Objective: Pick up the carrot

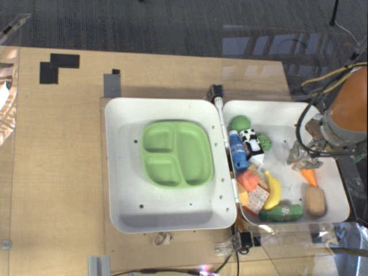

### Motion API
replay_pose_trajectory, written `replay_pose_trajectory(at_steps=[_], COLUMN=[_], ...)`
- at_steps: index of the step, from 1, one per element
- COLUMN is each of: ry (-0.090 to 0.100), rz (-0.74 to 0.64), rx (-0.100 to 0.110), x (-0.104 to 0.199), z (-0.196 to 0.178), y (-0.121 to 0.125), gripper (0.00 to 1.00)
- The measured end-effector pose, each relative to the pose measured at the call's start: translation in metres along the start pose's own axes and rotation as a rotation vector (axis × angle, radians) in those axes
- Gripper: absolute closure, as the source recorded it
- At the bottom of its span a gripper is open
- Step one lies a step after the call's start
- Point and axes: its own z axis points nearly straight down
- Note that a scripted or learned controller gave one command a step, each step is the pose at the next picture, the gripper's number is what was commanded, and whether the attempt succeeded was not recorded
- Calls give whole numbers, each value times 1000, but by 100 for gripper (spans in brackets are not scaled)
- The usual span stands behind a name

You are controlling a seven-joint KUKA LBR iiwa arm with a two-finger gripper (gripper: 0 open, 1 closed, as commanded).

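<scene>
Camera view: I see potato (315, 200) at near right of right bin (282, 132); carrot (310, 176) just beyond it, under gripper (303, 159). Can't tell gripper state from here. Green tray (175, 154) in left bin (123, 154).

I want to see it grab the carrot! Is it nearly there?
Nearly. Done: the gripper has reached the right bin, just above the carrot. In hand: closing in on it. Left: gripping and lifting, since the carrot lies on the bin floor beside the potato.
</scene>
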Motion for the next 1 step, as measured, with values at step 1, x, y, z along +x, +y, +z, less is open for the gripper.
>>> replay_pose_trajectory(at_steps=[1], ry=[1], rz=[0], rx=[-1], x=[0], z=[1], y=[0], gripper=[0])
